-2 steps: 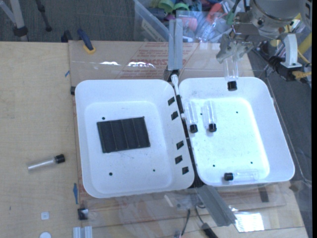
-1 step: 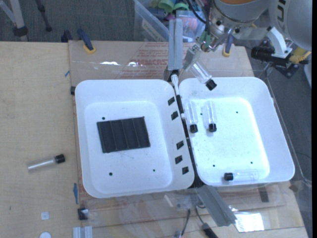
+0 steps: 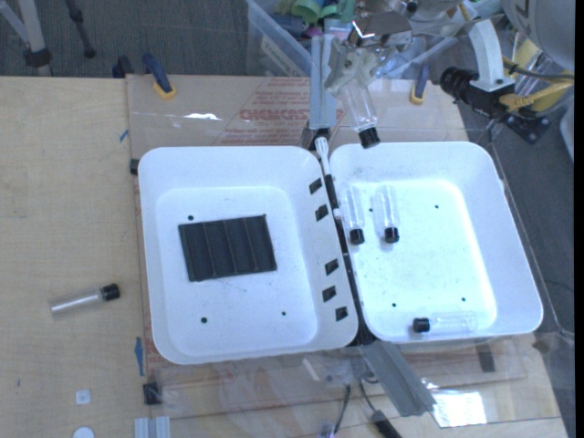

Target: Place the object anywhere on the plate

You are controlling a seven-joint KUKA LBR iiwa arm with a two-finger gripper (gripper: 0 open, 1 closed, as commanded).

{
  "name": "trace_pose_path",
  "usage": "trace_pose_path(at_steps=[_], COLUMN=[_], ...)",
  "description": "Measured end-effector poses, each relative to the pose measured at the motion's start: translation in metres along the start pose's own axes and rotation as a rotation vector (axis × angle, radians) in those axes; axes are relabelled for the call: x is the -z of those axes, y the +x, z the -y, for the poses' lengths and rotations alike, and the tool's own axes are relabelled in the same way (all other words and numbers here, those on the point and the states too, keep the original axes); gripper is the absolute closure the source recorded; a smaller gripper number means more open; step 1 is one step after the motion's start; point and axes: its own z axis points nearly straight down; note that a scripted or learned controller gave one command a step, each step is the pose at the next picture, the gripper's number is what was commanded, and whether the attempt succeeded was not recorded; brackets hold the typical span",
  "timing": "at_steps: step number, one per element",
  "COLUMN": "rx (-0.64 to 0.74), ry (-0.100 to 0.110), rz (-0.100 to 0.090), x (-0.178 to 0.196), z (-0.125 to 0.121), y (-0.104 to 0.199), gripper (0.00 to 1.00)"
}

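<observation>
Nearest the lens: front vial (image 3: 445,322), clear with a black cap, lying on its side at the front wall of the right bin (image 3: 511,245). Two vials (image 3: 370,215) lie side by side, caps toward the front, close to the bin's inner wall. A stray vial (image 3: 84,298) lies on the bench (image 3: 64,172), outside the left bin (image 3: 151,245). The plate (image 3: 227,247), black, ribbed and rectangular, lies flat on the floor of the left bin, roughly central. The gripper (image 3: 352,67) hangs above the rear rims where the bins meet; its fingers look closed on the upper end of the held vial (image 3: 362,112), which slants down with its cap lowest, just over the right bin's rear rim and well apart from the plate. Handling estimate: light, rigid, smooth-walled, probably glass or hard plastic, so slippery and liable to roll or crack if dropped. Best hold is across the barrel near mid-length; the present grip near one end may let it pivot. The ribs might check rolling if it is laid along them.
</observation>
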Motion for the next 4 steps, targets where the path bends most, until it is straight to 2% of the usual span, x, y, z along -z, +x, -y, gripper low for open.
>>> trace_pose_path(at_steps=[1, 2, 3, 4], rx=[-0.437, -1.329, -0.938, -1.667], ry=[0.002, 0.003, 0.009, 0.003], rz=[0.001, 0.0, 0.003, 0.001], x=[0.001, 0.0, -0.01, 0.001], z=[-0.034, -0.045, -0.043, -0.039], y=[0.053, 0.086, 0.115, 0.099], gripper=[1.0, 1.0, 1.0, 1.0])
